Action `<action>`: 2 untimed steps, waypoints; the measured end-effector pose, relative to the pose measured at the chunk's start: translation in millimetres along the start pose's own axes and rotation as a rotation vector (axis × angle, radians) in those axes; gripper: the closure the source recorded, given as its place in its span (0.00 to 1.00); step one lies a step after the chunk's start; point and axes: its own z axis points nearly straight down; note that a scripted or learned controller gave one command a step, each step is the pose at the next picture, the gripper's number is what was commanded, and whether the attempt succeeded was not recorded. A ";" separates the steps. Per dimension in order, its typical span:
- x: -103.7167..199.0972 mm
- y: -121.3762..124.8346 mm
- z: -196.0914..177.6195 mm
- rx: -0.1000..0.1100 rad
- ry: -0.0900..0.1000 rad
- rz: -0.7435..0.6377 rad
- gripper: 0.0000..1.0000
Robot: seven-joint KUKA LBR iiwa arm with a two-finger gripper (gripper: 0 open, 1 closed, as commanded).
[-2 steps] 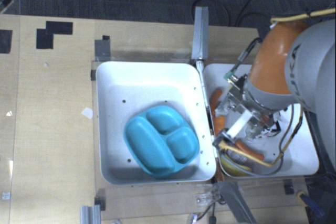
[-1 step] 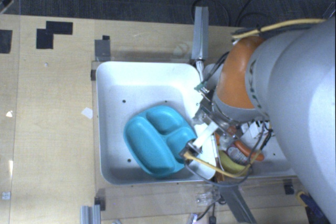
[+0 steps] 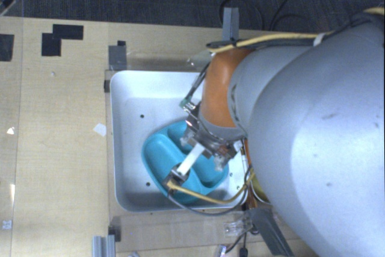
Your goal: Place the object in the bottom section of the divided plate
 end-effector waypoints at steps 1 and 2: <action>33.7 20.1 65.5 -0.001 0.000 0.068 0.00; 83.7 6.4 71.0 -0.017 0.012 -0.266 0.00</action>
